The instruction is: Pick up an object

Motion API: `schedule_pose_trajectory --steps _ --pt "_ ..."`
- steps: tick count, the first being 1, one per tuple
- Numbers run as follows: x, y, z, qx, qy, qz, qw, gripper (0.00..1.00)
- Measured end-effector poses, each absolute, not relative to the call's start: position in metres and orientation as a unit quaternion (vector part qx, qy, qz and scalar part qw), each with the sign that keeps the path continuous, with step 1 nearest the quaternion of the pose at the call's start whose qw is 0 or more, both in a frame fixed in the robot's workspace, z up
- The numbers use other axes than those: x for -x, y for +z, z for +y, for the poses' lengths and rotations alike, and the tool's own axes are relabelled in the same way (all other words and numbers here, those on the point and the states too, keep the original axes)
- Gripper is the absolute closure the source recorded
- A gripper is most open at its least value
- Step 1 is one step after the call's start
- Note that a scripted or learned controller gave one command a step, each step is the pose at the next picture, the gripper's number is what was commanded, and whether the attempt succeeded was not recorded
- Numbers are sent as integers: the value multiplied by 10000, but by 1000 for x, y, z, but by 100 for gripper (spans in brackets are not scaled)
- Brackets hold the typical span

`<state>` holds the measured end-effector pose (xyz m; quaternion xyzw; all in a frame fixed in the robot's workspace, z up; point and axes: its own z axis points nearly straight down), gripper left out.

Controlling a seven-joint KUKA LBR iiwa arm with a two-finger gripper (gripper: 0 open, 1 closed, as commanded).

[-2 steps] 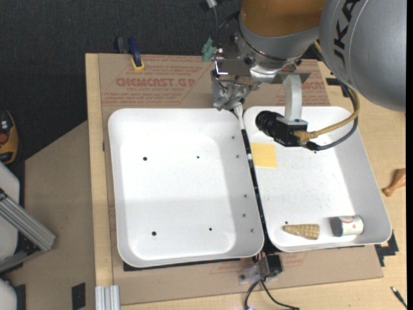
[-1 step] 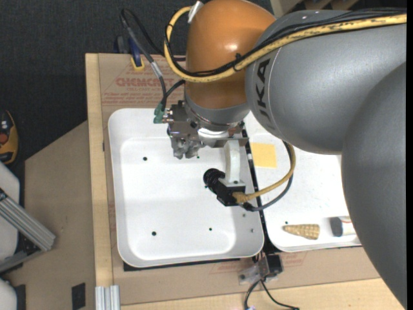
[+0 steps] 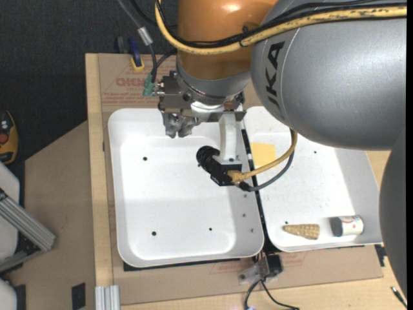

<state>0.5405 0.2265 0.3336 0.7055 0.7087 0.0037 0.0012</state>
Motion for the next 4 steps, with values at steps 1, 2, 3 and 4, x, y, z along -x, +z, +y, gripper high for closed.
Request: schedule_pose_trajectory --steps 1,2,3,4 --pt "-527 403 225 -7063 46 7079 15 100" --pt "-477 389 224 -7064 -25 7078 -17 100" --pt "-480 445 225 -7064 35 7078 11 100" --pt "-477 329 224 -7076 -70 7066 -27 100"
